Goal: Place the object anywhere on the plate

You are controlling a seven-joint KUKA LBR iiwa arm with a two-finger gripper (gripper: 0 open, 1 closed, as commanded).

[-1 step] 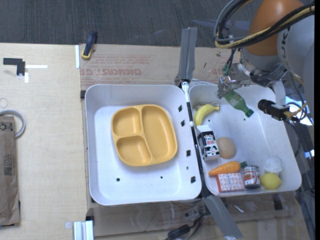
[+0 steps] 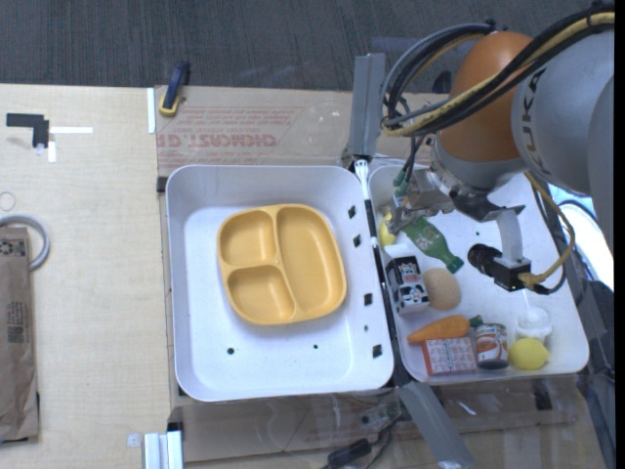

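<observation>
A yellow plate with three compartments lies in the left white bin. Nothing rests on the plate. My gripper hangs low over the upper left corner of the right bin, under the grey wrist and orange band. Right beneath it lie a green bottle and a small yellow object by the bin's left wall. The wrist hides the spot where the gripper meets them.
The right bin also holds a black and white box, a tan egg-shaped object, a carrot, a small can, a lemon and a printed carton. A divider wall separates the bins.
</observation>
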